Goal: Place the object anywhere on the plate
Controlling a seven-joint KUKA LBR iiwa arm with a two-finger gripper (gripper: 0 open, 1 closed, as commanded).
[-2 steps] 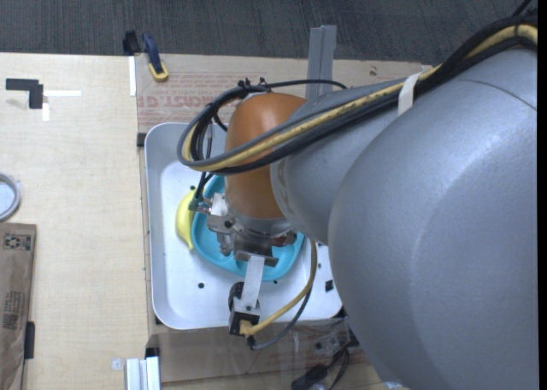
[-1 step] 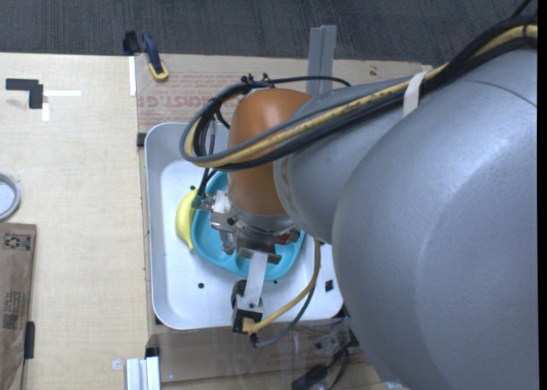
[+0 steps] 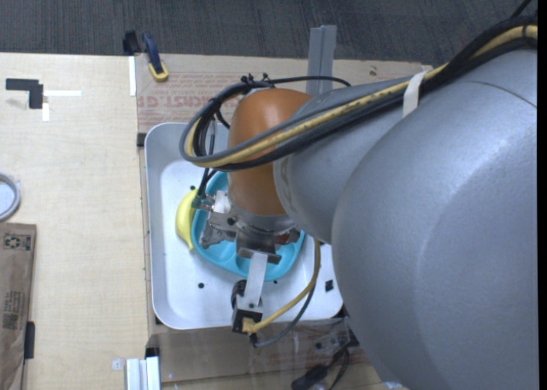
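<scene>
The arm came in from the right and hung low over a white bin (image 3: 162, 234), its orange band and wrist covering most of the bin's middle. Beneath the wrist lay a blue plate (image 3: 214, 251), seen as a crescent around the arm's body. A yellow banana (image 3: 185, 219) curved along the plate's left edge, its inner side overlapping the rim and its outer side over the bin floor. The gripper (image 3: 224, 209) sat just beside the banana's upper half, largely hidden under the wrist; whether it was open, closed or gripping the fruit could not be told from this angle, nor whether it touched the banana at all.

Judged from its look, the banana was probably light, and it could be a plastic toy with a smooth, somewhat slippery skin. If so it would be stiff and would not bruise under a firm pinch. Its curve and taper mattered more: a grip near either end would likely let it swing or slide out, while a grip across the thick middle, at right angles to its length, should hold it level. Lying partly on the raised rim, it might rock or roll when pressed from above. The light wooden desk (image 3: 77, 166) to the left carried a roll of tape (image 3: 7, 197) and a brown paper bag (image 3: 15, 294), well apart from the bin.
</scene>
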